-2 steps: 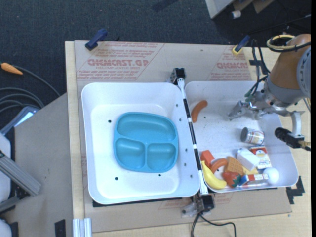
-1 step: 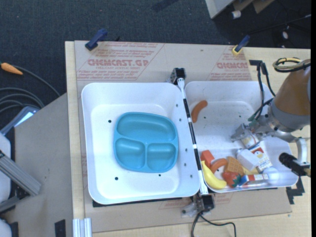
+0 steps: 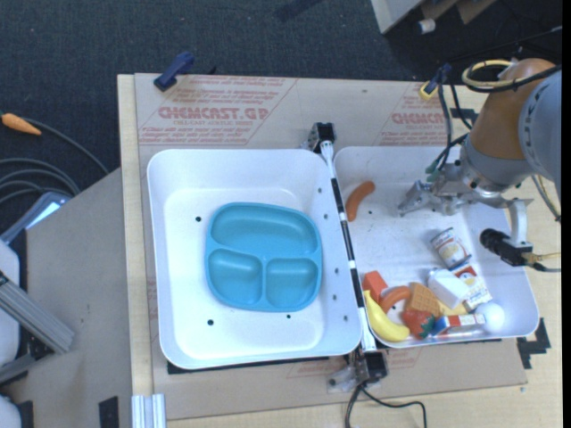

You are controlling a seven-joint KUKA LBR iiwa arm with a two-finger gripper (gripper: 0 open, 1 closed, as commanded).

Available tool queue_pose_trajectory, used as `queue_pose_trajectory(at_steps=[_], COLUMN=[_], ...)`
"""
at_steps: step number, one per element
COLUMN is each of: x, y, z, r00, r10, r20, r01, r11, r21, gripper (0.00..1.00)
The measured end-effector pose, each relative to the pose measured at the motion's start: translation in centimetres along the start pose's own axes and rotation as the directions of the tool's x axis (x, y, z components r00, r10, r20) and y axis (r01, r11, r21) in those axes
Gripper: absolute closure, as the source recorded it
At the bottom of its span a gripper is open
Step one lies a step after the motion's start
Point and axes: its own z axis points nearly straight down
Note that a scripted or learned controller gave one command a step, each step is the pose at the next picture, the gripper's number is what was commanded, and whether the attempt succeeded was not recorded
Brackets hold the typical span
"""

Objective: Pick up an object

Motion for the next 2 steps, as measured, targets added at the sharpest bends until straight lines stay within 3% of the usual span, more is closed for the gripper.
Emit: queue_pose_trajectory(at_steps=[1,2], x=[0.6,5.0], y=[-8.0,-14.3], z=[0.1,0.1], r00=[1.0,1.0], r10=[0.002,0.002], r20=[0.0,-0.001], r01=[-0.002,-0.002], r11=[1.0,1.0], r21=[0.002,0.003], gripper=[0.0,0.0])
